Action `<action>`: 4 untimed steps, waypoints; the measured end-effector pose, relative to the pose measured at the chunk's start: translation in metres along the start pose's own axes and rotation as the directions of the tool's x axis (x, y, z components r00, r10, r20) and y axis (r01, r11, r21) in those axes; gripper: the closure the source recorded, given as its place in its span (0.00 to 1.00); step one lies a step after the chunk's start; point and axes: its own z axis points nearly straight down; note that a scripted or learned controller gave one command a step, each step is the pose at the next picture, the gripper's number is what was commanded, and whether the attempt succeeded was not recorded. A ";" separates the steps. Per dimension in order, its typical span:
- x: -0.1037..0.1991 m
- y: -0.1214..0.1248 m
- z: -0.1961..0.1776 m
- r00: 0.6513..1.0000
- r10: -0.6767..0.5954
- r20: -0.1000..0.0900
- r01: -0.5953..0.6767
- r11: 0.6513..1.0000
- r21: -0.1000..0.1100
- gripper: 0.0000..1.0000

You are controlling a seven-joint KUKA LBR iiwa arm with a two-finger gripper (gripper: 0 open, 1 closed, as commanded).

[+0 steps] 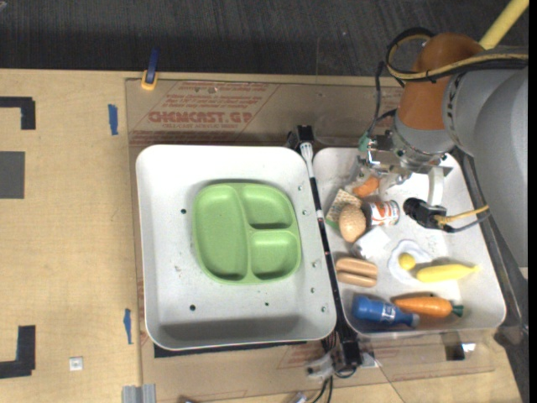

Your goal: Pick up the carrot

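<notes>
**Carrot lying at front of right bin**

Carrot (426, 306) is lying between a blue bottle (374, 311) and a banana (443, 271); my gripper (375, 177) is hovering well apart at the bin's back over an orange piece (366, 189), finger state unclear.

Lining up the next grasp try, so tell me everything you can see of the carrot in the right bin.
The carrot is a toy-like, glossy orange piece with a small dark green stub at its right end. It lies flat, roughly horizontal, near the front of the right bin, its narrow tip pointing left. That tip meets or overlaps the blue bottle; the yellow banana lies just behind it. The gripper is at the bin's far end, well apart from it.
</notes>
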 end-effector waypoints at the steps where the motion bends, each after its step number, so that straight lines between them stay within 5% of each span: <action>1: -0.002 -0.012 0.011 0.946 0.324 -0.014 -0.324 0.946 -0.025 1.00; 2: 0.008 0.003 0.011 0.719 0.695 -0.008 -0.695 0.719 0.002 1.00; 3: 0.001 -0.002 0.014 0.716 0.698 0.014 -0.698 0.716 0.012 0.00; 4: 0.030 -0.071 -0.221 0.735 0.677 -0.025 -0.678 0.735 -0.024 0.00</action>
